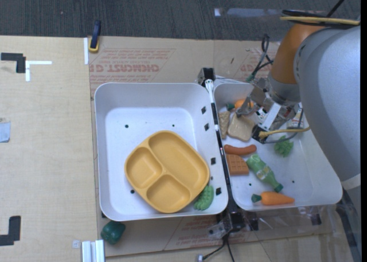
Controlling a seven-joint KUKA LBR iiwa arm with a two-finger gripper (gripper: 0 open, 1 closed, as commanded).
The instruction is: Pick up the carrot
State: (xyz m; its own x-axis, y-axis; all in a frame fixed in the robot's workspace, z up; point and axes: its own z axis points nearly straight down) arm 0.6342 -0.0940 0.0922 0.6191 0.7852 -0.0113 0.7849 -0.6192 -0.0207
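The carrot (pixel 274 199) lies on its side in the right bin (pixel 321 175), close to that bin's near rim, its green top pointing toward the divider between the two bins; nothing touches it. The gripper (pixel 252 112) hangs at the far end of the same bin, over a slice of bread (pixel 241 129), well apart from the carrot; how its tool is set I cannot tell from here. Between bread and carrot lie a sausage (pixel 241 149), a waffle-like piece (pixel 237 165) and a green bottle (pixel 264 172); a broccoli floret (pixel 283 147) sits beside them. I judge the approach barely begun; the arm must travel toward the near rim, clear the bottle, then come down over the carrot's middle.
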